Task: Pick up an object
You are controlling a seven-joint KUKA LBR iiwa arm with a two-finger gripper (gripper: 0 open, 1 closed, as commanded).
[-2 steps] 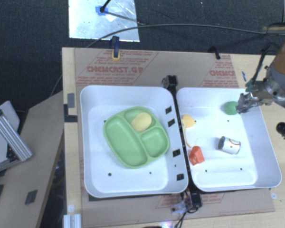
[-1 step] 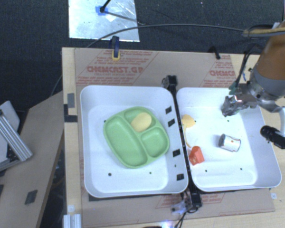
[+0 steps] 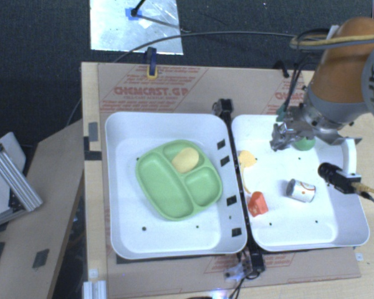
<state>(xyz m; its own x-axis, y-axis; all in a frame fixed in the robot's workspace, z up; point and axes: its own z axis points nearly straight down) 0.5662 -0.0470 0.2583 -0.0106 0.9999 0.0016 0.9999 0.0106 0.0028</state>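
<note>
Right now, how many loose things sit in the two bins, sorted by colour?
Green: 2, the divided plate in the left bin and a green object beside the claw.
Yellow: 2, a lump on the plate and a piece in the right bin.
Red: 1, a block.
Silver: 1, a can.
Total: 6.

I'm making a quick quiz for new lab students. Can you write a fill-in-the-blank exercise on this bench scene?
1. The green divided plate lies in the ____ bin.
2. The yellow object rests on the ____.
3. The red object lies in the ____ bin.
4. The gripper is above the ____ bin.

Missing words: left; plate; right; right
</note>
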